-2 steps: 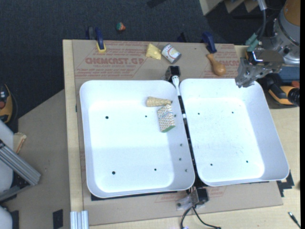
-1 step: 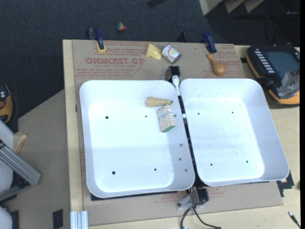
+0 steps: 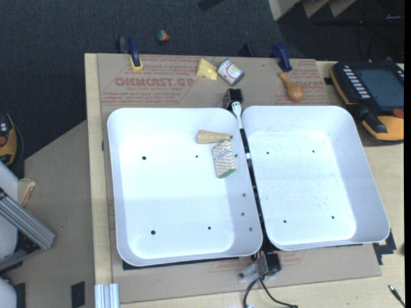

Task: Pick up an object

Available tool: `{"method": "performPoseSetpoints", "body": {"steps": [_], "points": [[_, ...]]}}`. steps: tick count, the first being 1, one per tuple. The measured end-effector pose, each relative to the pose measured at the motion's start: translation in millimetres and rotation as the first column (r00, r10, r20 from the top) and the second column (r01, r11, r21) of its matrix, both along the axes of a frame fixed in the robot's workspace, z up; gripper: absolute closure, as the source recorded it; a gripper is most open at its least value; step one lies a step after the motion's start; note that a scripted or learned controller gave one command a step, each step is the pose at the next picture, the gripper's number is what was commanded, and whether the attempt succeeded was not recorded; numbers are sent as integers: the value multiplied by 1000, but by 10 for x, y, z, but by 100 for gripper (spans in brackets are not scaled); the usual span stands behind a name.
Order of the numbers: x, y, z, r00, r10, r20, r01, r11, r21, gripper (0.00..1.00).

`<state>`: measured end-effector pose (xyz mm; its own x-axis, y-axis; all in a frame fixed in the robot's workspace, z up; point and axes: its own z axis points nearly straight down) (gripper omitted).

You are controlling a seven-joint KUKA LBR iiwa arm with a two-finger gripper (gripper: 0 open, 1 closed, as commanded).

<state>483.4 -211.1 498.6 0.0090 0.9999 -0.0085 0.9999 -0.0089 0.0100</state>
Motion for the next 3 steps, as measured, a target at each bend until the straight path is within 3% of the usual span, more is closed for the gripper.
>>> {"method": "performPoseSetpoints", "body": {"steps": [1, 2, 3], "points": [[203, 209, -1707, 1000, 10, -25, -10, 1000, 14, 100], [259, 506, -434, 1000, 14, 6, -14, 1000, 4, 100], [305, -92, 67, 1000, 5, 0, -5, 1000, 1, 100]]}}
